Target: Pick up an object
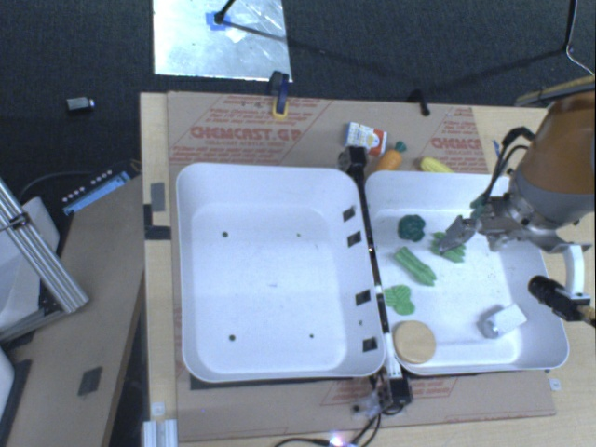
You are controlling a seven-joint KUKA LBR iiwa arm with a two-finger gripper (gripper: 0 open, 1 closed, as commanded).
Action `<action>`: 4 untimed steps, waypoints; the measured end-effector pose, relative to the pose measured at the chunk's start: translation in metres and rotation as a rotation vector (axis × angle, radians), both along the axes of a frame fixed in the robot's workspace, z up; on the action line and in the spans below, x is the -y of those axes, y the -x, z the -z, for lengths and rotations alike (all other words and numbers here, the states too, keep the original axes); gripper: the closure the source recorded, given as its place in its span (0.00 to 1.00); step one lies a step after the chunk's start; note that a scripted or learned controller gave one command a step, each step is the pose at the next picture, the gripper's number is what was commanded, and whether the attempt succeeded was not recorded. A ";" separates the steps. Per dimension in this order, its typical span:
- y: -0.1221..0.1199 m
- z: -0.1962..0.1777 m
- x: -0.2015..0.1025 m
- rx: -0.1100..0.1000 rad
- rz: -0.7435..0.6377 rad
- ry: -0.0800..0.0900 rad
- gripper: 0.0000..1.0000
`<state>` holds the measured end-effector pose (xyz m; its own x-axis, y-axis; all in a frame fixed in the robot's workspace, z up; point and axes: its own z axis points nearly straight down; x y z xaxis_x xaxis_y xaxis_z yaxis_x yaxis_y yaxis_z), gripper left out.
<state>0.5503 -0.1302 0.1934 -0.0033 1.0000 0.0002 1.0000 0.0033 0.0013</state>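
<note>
My gripper (455,236) hangs low over the middle of the right bin (549,343), reaching in from the right. Its tip is right at a small light green piece (453,252), which it partly covers. I cannot tell whether it touches that piece. A dark green broccoli-like piece (411,227) lies just to its left. A long green pod (415,266) lies below and to the left. Near the bin's front are a green leafy piece (399,297), a tan round disc (415,341) and a grey-white block (502,320).
The left bin (200,250) lies beside the right one, with a black-clipped divider (370,250) between them. Behind the right bin, on the cardboard, lie an orange carrot (389,159), a yellow piece (434,166) and a white-red item (365,136).
</note>
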 end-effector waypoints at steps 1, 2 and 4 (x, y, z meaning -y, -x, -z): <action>-0.018 0.090 -0.045 -0.004 -0.005 -0.002 0.00; -0.019 0.074 -0.042 0.001 -0.001 0.000 1.00; -0.094 -0.133 -0.057 0.021 -0.005 0.002 1.00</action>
